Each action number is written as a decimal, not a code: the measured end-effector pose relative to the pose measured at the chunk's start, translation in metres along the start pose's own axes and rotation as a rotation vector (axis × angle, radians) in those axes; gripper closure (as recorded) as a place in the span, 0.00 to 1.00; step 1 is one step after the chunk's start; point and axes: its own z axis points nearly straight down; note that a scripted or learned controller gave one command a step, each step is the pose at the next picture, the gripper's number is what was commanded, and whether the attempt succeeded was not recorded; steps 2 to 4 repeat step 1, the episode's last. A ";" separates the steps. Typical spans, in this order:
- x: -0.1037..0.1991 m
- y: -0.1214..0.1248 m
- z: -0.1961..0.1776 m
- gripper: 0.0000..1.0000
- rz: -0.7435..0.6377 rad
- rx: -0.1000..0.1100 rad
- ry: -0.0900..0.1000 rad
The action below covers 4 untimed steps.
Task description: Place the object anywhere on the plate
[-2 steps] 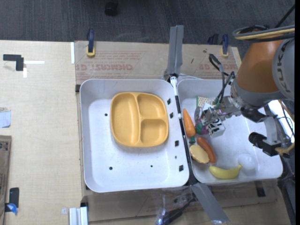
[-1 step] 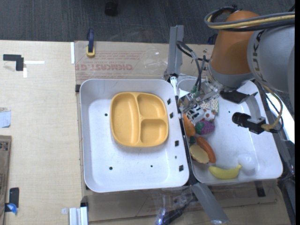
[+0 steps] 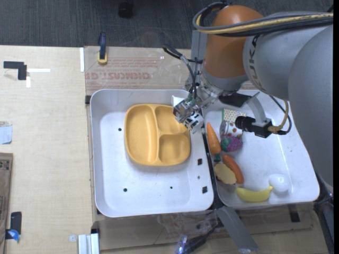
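Hovering at the plate's rim, the gripper looks blurred.

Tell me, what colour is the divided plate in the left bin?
The divided plastic plate is yellow-orange, seen best in the camera view.

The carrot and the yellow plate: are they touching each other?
Apart. The camera view shows the carrot lying in the right bin, while the yellow plate sits in the left bin, with both bin rims between them.

bench | two white bins (side by side) | blue-handled clamp
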 end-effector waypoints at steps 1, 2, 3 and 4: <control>0.000 0.000 0.000 0.00 -0.001 0.000 0.000; 0.000 0.000 0.000 0.00 -0.001 0.000 0.000; 0.000 0.000 0.000 0.00 -0.001 0.000 0.000; 0.000 0.000 0.000 0.00 -0.001 0.000 0.000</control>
